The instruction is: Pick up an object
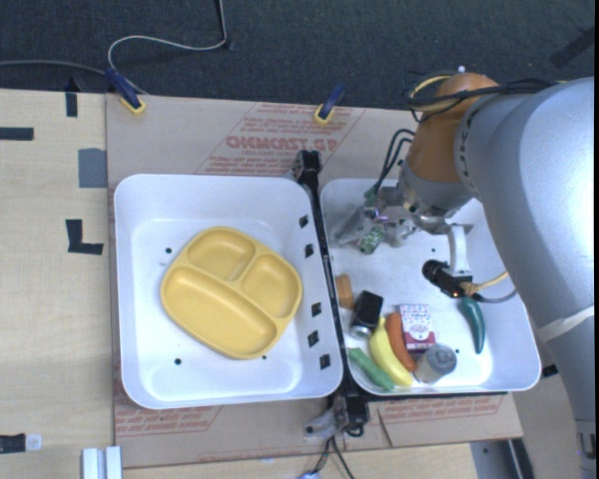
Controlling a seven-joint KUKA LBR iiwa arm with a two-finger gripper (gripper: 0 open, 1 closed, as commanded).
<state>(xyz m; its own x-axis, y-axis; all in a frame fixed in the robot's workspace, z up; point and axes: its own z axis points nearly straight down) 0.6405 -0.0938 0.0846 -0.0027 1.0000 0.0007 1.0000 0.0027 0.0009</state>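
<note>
Objects fill the right bin (509,362): we count one banana (388,355), one carrot (400,337), one green pepper (474,325). One yellow tray (232,289) occupies the left bin (140,267). We cannot tell how the gripper (371,226) is set.

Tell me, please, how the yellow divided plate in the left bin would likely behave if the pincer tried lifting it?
The yellow divided plate looks like rigid moulded plastic, so probably stiff and light. It lies flat and wide, so an edge grasp may tilt it, and its smooth surface could slip.

Two bins side by side on bench. Left bin (140,267): divided plate (232,290) at centre. Right bin (509,352): banana (387,356), carrot (399,337), carton (416,327), can (437,362) clustered at near edge; pepper (473,324) toward right edge.
</note>
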